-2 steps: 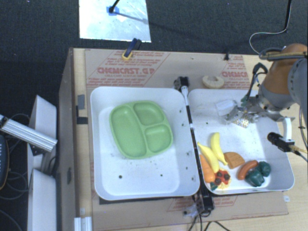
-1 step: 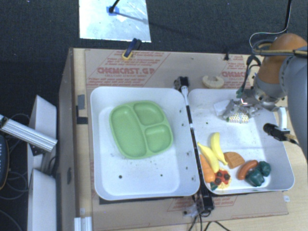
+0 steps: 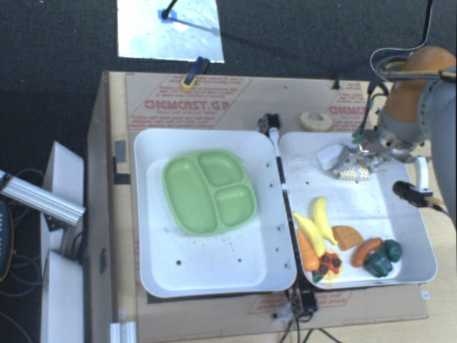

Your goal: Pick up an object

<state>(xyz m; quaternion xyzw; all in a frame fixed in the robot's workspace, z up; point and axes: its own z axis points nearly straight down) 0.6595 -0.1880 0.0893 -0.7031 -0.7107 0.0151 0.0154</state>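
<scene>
Over the far end of the right bin (image 3: 428, 263) I see the gripper (image 3: 355, 164), low above the white floor, with the grey arm (image 3: 421, 106) reaching in from the right. From this slanted view I cannot tell how the claw stands or whether it has anything in it; the metal parts there blur together. Candidate objects lie well apart from it, clustered at the near end of the same bin: two yellow toy bananas (image 3: 318, 224), an orange toy carrot (image 3: 305, 250), a brown bread-like slice (image 3: 347, 236), a reddish sausage-shaped piece (image 3: 367, 251), a dark green pepper-like piece (image 3: 384, 259) and a small cluster of red berries (image 3: 328, 263). A green divided plate (image 3: 208, 191) lies in the left bin (image 3: 153, 263), and a pale ring (image 3: 315, 121) rests on the bench beyond the bins. I judge the task not yet done: every toy rests on the bin floor, and a grasp and a lift are left
</scene>
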